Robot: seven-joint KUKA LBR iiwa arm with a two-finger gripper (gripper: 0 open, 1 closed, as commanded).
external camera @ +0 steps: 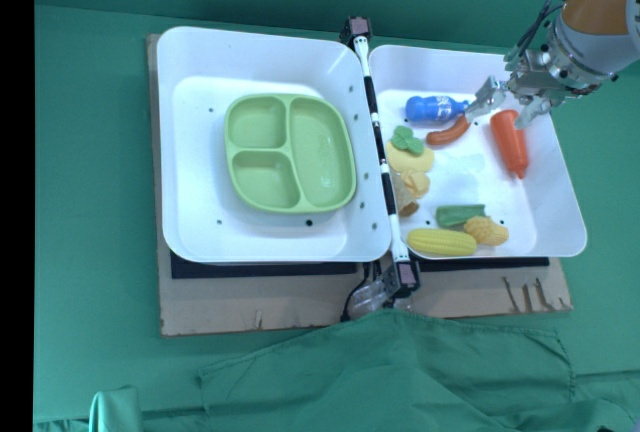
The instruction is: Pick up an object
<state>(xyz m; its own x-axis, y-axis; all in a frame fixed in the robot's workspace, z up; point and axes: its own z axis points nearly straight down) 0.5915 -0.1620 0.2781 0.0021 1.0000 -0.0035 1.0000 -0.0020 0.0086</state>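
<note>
A bench (90,170) draped in green cloth is seen. A brown cardboard sheet (260,315) is laid at its centre, and two white bins are set on that: the left bin (190,70) toward 9 o'clock, the right bin (560,220) toward 3 o'clock. Rumpled green fabric (400,370) is heaped at 6 o'clock.

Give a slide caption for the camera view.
Pincer hovering over toy carrot in right bin; green divided plate in left bin.

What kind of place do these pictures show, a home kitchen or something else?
Probably a robot test bench, not a kitchen: two white bins sit on green cloth, toy foods like a carrot and corn lie in one, and a gripper hangs above.
</note>
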